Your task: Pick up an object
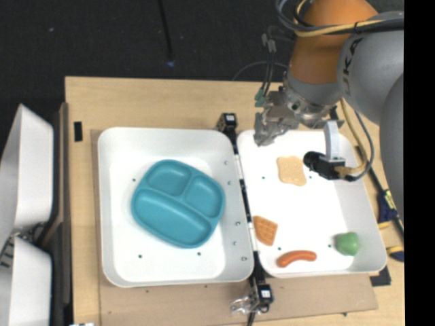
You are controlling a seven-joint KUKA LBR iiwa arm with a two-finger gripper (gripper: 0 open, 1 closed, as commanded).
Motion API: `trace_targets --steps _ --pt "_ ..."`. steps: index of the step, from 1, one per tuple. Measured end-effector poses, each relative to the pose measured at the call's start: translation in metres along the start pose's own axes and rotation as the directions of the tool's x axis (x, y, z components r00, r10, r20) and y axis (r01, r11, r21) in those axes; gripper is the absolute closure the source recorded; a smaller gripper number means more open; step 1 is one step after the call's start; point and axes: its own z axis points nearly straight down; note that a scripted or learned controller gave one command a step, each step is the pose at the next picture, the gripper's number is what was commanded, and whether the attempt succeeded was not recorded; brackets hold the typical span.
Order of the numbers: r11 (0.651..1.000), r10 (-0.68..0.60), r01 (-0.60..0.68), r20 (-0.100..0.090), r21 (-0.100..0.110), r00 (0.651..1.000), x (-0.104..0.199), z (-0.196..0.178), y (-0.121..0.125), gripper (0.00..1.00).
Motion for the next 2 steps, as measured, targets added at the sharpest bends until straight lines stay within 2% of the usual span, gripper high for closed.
trace_targets --steps 1,2 --pt "1.000 0.002 -0.002 0.001 -0.001 1.000 0.039 0.015 0.018 1.00" --pt "1.000 0.000 0.000 0.000 0.001 1.000 0.089 0.028 0.023 1.00"
